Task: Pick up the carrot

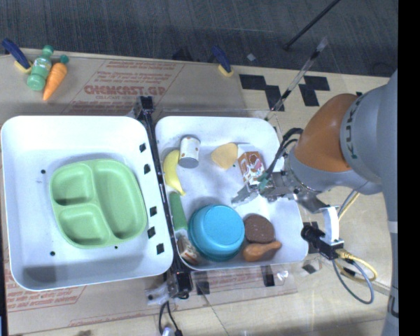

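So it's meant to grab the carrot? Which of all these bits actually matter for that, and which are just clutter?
Matter for the job:
- carrot, lying on the bench outside the bins, top left
- gripper, over the right bin

Just lying about:
- green bottle beside the carrot
- green divided plate in the left bin
- banana, small can, blue bowl, in the right bin

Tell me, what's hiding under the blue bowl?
The blue bowl covers part of a plate, whose rim peeks out on its left. Whatever else lies beneath is covered.
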`<state>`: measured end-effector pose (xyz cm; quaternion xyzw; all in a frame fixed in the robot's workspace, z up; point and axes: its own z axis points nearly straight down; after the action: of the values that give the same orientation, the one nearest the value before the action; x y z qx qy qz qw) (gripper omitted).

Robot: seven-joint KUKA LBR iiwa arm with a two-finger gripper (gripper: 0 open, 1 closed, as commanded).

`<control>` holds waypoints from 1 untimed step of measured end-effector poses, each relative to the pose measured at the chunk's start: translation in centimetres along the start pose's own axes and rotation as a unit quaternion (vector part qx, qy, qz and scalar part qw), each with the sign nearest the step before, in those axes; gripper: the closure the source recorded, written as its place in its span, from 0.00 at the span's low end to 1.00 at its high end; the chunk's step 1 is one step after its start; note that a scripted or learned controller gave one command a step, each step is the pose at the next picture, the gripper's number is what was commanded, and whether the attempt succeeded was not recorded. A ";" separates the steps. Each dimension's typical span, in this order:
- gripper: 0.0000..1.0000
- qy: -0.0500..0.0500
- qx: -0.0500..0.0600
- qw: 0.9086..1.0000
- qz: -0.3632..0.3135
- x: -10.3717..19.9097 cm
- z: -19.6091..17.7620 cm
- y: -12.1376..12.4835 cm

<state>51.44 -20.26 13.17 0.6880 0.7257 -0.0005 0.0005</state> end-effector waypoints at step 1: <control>0.00 0.002 0.002 1.000 0.025 4.8 -1.1 8.1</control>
<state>59.30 -15.06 14.27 0.7061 0.7082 -0.0005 -0.0019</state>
